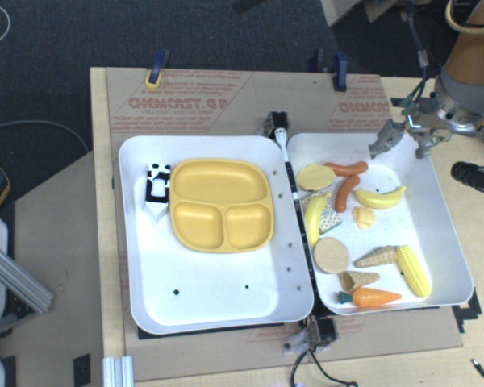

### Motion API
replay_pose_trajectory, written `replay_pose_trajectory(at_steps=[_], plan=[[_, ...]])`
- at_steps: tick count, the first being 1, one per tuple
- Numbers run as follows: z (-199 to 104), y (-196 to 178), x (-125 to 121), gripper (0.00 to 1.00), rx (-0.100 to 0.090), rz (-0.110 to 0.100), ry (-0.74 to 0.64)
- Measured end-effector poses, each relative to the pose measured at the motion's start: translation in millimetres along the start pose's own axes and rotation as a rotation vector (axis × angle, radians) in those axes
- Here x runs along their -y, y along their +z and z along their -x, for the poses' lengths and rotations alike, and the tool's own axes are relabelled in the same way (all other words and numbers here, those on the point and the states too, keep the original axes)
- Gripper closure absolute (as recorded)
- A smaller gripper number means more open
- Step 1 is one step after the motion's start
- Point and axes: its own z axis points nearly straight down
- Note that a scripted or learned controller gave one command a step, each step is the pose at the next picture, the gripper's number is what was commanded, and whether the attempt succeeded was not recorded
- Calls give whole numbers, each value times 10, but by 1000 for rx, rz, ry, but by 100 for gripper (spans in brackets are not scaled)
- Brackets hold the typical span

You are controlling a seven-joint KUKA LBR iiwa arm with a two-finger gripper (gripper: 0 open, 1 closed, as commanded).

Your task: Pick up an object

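My gripper (404,142) hangs over the far edge of the right bin (444,216), its two fingers spread apart with nothing between them. Below it in that bin lie toy foods: two sausages (346,168), a banana (380,197), a second banana (314,216), a round yellow chip (315,177), a round cracker (331,255), a corn cob (413,270), a carrot (371,298), an ice-cream cone (377,256) and a small cheese piece (363,216). The nearest items, the sausages and banana, sit slightly nearer than the fingers.
The left bin (145,289) bears a yellow three-compartment plate (222,203) and a small black-and-white object (156,184) at its left. Clamps (154,77) hold the cardboard base at the far edge. The arm's wrist (468,95) enters from the upper right.
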Motion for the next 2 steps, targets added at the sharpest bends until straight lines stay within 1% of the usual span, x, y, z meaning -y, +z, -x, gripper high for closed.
replay_pose_trajectory(at_steps=[1,2], plan=[[-3,-95,-28,0,3,15,-3],[26,520,23,0,2,9,-2]])
